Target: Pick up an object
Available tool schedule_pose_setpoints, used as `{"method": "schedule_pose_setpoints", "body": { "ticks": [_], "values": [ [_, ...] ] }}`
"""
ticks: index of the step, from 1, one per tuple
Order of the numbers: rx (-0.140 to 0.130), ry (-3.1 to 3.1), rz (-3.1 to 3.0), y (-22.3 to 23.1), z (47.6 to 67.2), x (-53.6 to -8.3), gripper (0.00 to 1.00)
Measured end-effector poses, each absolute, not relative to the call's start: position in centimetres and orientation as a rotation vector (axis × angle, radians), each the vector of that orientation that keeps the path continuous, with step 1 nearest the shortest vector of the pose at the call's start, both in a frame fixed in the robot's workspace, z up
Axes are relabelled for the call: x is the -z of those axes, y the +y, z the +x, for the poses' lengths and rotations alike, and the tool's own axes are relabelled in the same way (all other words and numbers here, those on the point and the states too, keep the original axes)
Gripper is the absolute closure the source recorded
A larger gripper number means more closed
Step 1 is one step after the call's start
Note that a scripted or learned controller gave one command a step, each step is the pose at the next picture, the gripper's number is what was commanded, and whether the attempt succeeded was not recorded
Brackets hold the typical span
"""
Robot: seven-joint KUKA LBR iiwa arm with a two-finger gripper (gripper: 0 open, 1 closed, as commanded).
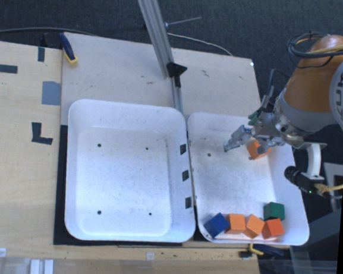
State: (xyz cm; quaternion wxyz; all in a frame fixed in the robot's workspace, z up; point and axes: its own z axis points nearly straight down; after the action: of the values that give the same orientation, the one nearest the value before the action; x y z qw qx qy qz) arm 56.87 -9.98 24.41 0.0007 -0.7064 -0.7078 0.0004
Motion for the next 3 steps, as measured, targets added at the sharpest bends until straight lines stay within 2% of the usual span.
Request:
{"method": "schedule_pose_setpoints", "body": {
  "ticks": [1,2,3],
  "values": [
    [-0.003,-2.220,-2.230,-18.2,58.6,-26.5,0.00],
    [-0.004,-2.220,-2.217,-12.6,48.8,-26.0,0.00],
    [-0.009,-2.216,-2.219,-16.8,51.9,-14.9,0.00]
  ]
}}
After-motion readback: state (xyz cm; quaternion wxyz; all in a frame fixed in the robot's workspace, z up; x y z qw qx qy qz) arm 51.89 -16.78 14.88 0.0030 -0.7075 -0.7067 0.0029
